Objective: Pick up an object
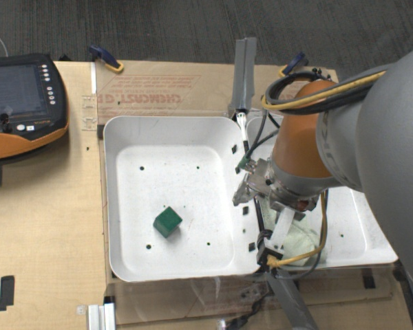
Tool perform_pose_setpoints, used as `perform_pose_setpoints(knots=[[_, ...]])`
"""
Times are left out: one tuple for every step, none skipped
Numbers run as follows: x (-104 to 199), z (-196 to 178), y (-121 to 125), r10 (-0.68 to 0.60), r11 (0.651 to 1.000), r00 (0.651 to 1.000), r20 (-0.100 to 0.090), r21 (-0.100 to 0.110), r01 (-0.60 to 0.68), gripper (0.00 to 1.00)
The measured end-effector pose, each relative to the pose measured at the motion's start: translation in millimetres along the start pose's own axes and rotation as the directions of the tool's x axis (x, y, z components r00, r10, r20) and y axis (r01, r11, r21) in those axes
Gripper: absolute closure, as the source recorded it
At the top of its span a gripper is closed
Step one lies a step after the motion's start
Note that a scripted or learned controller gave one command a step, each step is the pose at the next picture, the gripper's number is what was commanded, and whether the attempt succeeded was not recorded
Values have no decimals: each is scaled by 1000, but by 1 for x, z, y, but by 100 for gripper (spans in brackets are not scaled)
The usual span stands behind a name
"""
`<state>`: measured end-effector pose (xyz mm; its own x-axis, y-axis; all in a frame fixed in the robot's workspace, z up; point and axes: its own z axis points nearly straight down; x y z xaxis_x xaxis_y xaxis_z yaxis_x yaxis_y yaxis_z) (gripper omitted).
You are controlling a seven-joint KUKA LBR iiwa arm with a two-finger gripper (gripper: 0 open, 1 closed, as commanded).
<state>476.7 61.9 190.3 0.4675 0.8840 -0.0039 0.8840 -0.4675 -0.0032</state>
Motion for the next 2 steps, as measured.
perform_pose_setpoints(knots=[[20,0,-11,-271,963,963,0,1,271,0],[26,-109,-13,-464,886,886,1,-3,464,0]])
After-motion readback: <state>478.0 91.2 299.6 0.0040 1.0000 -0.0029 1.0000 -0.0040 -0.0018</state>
